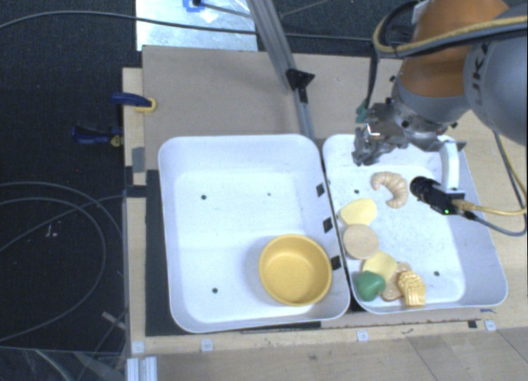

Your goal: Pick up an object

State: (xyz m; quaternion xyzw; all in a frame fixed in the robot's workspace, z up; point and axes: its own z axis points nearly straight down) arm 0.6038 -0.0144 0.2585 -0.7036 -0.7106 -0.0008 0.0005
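Several small objects sit in the right bin (474, 276), croissant-shaped piece (391, 186) nearest the end effector (369, 150), whose finger state I cannot tell; best approach, I judge: centre over the croissant-shaped piece, descend straight, clear of the bin wall.

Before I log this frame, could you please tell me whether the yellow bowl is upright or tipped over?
Upright. The yellow bowl sits in the left bin with its round opening facing up, and its hollow inside is visible.
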